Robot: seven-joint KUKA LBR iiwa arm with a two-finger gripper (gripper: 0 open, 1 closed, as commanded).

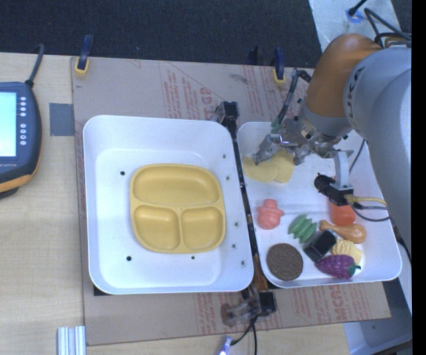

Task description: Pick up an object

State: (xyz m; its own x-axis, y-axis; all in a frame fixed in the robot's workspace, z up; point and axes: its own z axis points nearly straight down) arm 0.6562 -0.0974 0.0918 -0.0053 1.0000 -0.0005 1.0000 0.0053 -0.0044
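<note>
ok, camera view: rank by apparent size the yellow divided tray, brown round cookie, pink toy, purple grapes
1. yellow divided tray, by far the largest
2. brown round cookie
3-4. purple grapes and pink toy look alike in size; I won't rank them.

Yellow tray (177, 206), white bin (102, 198), purple grapes (339, 265), brown cookie (284, 260)

Object: pale yellow toy food piece (272, 170)
Pose: lying flat
Place: right bin (381, 272), far left corner, under the end effector (285, 145)
</note>
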